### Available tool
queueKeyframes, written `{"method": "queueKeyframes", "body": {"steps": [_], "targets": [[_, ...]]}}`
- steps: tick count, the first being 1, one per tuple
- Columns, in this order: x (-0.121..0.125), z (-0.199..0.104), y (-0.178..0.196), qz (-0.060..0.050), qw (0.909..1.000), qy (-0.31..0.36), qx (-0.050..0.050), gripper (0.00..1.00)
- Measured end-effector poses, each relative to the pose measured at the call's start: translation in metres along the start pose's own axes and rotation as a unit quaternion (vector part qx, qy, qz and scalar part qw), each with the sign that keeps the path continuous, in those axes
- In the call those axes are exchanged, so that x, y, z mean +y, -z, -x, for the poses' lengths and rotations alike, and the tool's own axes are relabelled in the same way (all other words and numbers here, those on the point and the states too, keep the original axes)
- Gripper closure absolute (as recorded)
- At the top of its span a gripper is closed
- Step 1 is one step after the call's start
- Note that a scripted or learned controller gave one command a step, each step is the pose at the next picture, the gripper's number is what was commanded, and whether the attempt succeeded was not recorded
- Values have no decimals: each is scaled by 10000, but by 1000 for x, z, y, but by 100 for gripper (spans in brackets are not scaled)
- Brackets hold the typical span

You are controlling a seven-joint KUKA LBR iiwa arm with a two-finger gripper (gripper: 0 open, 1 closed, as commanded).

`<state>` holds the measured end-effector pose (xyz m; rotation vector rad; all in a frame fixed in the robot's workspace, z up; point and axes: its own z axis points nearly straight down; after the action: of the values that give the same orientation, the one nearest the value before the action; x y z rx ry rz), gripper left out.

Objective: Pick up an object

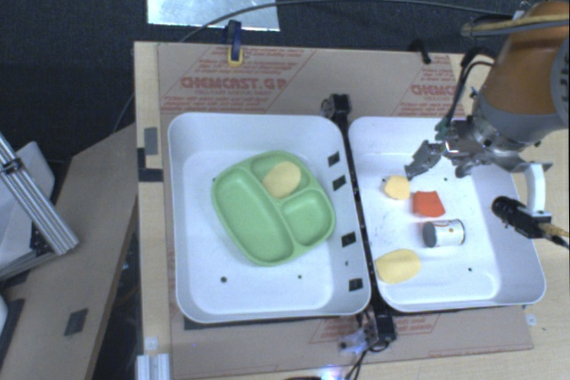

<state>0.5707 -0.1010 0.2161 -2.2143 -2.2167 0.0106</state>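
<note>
The gripper, fingers spread and holding nothing, hangs just above and to the right of the small yellow piece, probably lining up a grasp; beside that piece sits the orange block, loose in the right bin

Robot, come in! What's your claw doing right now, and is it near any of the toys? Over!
Gripper above right bin, nothing between fingers. Nearest: small yellow piece, orange block beside it. Path to both clear.
</note>
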Motion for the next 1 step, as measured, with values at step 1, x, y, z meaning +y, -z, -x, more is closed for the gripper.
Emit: {"method": "queueKeyframes", "body": {"steps": [1], "targets": [[3,0,6,59,10000,11,-5,0]]}}
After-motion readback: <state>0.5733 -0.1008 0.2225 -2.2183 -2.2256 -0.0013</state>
